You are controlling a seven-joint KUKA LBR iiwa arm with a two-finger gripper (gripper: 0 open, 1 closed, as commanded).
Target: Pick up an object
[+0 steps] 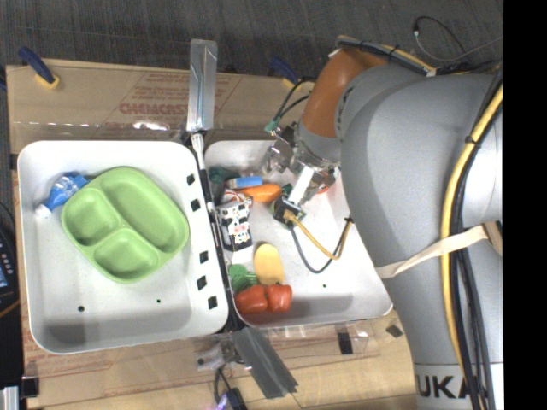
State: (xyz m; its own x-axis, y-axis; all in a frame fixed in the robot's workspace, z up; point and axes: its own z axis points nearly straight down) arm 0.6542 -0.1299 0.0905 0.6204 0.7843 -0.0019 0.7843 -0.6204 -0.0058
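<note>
- The two-finger gripper [289, 171] of the grey arm hangs in the far part of the right white bin [359, 293], just beside an orange, carrot-shaped toy [263, 192]. Whether it is clenched, released or grasping anything cannot be told.
- The toy lies flat near the bin's far left corner, with its long axis running left to right across the view. A small blue piece [248, 180] touches its upper left end.
- Nearer along the left wall sit a black-and-white patterned box [235, 223], a yellow rounded fruit [268, 263], a green leafy piece [241, 276] and a red plastic pepper [263, 299], the last close to the near wall.
- Bare floor shows to the right of the fruit, between it and the arm.
- The left white bin [51, 314] holds a green three-part plastic plate [124, 220], with a blue crumpled thing [64, 188] at its far left edge. The near strip of the bin is bare.
</note>
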